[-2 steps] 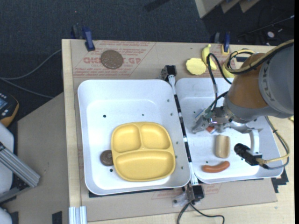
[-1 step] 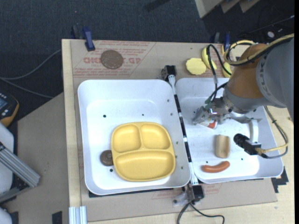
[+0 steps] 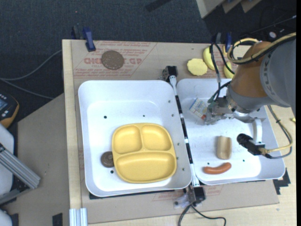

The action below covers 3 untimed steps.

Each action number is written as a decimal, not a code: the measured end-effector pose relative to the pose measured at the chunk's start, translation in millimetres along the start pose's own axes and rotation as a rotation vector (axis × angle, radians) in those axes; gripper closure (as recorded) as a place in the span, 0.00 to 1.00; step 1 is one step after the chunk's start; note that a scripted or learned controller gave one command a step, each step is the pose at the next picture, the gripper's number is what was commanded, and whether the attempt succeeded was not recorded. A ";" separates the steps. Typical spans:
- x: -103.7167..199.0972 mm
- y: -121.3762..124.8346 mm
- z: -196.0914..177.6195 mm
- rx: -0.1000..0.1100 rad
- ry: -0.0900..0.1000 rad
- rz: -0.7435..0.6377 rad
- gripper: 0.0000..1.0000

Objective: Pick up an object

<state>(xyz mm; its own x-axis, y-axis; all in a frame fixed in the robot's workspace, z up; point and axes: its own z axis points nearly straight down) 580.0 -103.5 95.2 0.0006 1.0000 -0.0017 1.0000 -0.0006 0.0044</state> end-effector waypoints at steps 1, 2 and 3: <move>0.1 -0.3 0.7 0.001 0.000 0.000 0.00; -18.2 -71.1 11.5 0.013 0.003 0.004 0.00; -8.6 -102.7 10.4 0.009 0.004 0.001 0.00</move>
